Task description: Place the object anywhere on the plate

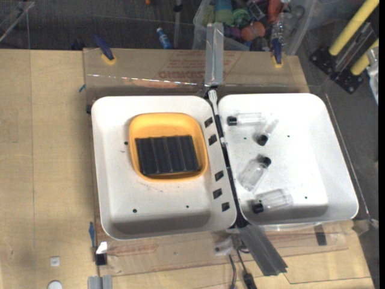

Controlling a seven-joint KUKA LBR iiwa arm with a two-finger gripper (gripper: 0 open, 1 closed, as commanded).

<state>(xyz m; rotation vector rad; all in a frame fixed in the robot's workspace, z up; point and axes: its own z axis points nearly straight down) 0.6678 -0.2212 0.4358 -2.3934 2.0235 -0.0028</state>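
Already, ribbed black object (166,155) (ridges seemingly upright) on plate (139,128).

Two white bins (114,221), one orange plate (165,123), one black ridged object (167,155), seemingly four clear vials (252,173).

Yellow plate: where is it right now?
The yellow plate sits in the left bin, toward its rear right, with a black ribbed block lying on it.

A dark ridged object (166,155) is seen on an orange plate (139,128) in the left bin (108,161); clear bottles (274,198) are scattered in the right bin (313,137).
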